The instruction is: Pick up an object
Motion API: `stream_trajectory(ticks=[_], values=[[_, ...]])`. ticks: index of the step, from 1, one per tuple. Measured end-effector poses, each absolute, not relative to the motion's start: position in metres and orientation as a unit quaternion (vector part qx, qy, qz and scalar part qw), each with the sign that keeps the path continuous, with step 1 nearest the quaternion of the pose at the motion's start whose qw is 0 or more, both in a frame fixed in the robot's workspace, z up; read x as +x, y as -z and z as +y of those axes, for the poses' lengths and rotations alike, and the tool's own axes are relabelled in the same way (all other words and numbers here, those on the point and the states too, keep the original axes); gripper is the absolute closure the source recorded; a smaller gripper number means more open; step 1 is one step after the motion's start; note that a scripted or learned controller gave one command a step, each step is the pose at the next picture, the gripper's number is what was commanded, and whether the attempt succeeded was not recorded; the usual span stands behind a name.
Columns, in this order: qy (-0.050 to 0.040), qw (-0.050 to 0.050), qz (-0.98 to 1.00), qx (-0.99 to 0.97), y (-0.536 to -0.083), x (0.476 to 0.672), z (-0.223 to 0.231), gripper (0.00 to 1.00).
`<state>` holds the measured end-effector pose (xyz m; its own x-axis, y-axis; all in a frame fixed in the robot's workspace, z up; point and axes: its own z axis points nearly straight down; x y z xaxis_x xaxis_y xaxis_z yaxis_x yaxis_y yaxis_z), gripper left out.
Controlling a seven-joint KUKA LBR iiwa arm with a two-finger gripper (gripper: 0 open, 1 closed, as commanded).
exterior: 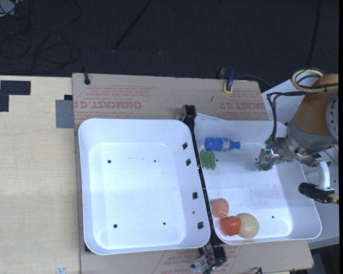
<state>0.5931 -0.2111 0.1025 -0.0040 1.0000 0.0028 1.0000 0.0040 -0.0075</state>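
While arm reaches in from right: pincer [265, 160] low over right bin [300, 224], upper right part, nothing seen between its tips
Pincer state: cannot tell, too small and dark to read
Arm: grey with orange band, wrist over right bin's right rim
Right bin contents: blue bottle [221, 144] lying on its side near top left; green lump [207, 159] just below it by the divider; orange ball [220, 207], red ball [231, 225] and pale yellow ball [247, 225] clustered at lower left, red and yellow touching
Left bin [86, 187]: white, a few dark dots on floor
Bench [28, 181]: light wood to the left, cardboard sheet under both bins
Nearest candidate: blue bottle, left of pincer, apart from it with bare floor between
Bottle handling, judged: small, light, likely hard plastic, smooth and prone to roll; best taken across the body midway, tips square to its long axis, not at the narrow cap end
Green lump handling, judged: knobbly, maybe soft, should grip easily from above; close to the wall, so little room for a tip on that side
Balls handling, judged: round, likely light, slippery; packed together and near the corner, so tips would knock neighbours; yellow one has most free space on its right
Task progress, judged: nothing picked yet, approach step
Risk, judged: bottle rolling off a closing tip; ball squirting out sideways
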Motion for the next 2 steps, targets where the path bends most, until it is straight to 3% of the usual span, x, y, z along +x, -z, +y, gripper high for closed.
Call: stream_trajectory(ticks=[1,2], values=[[0.0009,-0.002,-0.706,-0.708,-0.193,0.571,-0.215,1.00],[-0.0019,0.004,-0.708,-0.706,-0.087,0.595,-0.211,1.00]])
